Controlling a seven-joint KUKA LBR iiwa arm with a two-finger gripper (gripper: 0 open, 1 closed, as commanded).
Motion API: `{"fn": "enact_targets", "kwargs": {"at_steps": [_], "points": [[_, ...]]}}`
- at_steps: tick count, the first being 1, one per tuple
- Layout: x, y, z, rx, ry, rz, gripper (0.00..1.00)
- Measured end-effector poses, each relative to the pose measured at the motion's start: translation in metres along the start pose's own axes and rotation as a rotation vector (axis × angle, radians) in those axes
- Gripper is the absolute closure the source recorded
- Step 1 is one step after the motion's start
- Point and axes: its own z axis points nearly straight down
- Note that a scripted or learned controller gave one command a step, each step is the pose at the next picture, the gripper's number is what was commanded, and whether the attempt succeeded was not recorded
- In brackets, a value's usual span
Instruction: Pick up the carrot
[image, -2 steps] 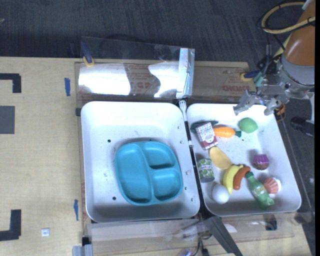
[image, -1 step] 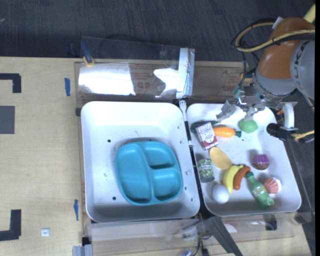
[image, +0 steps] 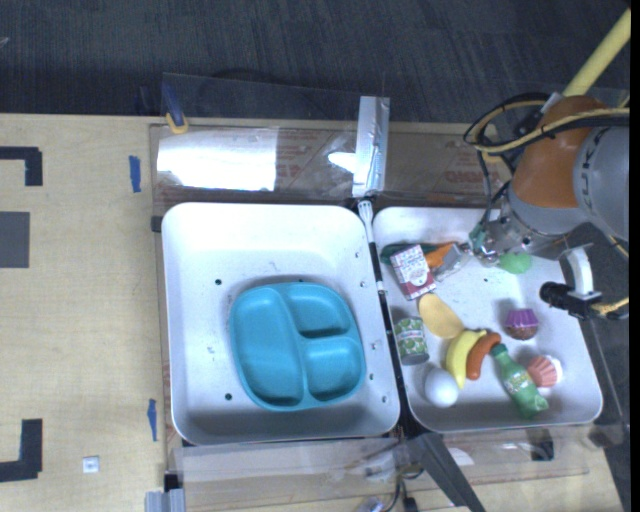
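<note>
We find the carrot (image: 437, 256) near the back edge of the right bin (image: 590, 395), a short orange piece lying with its long axis roughly across the bin, its left end tucked against a red and white packet (image: 411, 268) that sits toward the bin's back left corner. The gripper (image: 487, 244) hangs just to the right of the carrot, close above the bin floor, so the thing we want lies a little to its left, almost in line with the carrot's own length; we judge that the coming move is a short shift leftward and down, with the wrist turned so the closing direction crosses the carrot and not its length. Whether the gripper is wide or narrow we cannot tell, and nothing is visibly held in it. A pale green piece (image: 516, 264) lies just beside the gripper on its right, and the packet crowds the carrot's far end, so both could be nudged. Further toward the front edge lie a yellow lemon shape (image: 440, 316), a banana (image: 461, 355), a white egg (image: 441, 387), a green bottle (image: 519, 380) and a purple piece (image: 521, 324), all well apart from the carrot. The left bin (image: 190, 330) carries a blue divided plate (image: 297, 343).
</note>
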Motion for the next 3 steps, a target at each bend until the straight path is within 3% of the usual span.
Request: {"fn": "enact_targets", "kwargs": {"at_steps": [1,2,3], "points": [[-0.005,0.023,-0.088,-0.005,-0.004,-0.314,0.00],[0.020,0.022,0.002,0.023,0.017,-0.629,0.00],[0.020,0.022,0.001,0.022,0.017,-0.629,0.00]]}}
